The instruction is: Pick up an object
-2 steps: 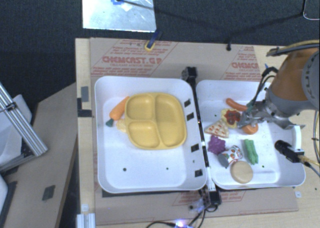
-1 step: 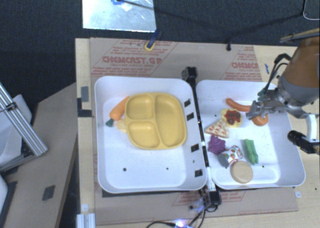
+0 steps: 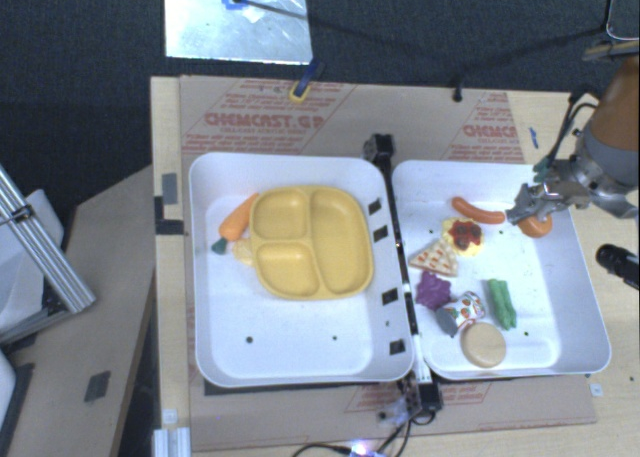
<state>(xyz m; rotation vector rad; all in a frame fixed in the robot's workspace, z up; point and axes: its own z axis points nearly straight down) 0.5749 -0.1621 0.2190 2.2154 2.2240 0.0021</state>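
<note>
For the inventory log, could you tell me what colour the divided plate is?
Yellow: the divided plate, seen in the camera view.

Both white bins [image 3: 300,365] look like smooth glossy plastic (the yellow divided plate [image 3: 305,242] too), on matt brown cardboard [image 3: 265,115].

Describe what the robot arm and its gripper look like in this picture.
The arm comes in from the right as a rounded grey body with an orange band above the wrist. Thin dark cables run alongside it near the wrist. The gripper at its end is a small, metallic grey assembly with darker parts. Its details are too small to make out.
</note>
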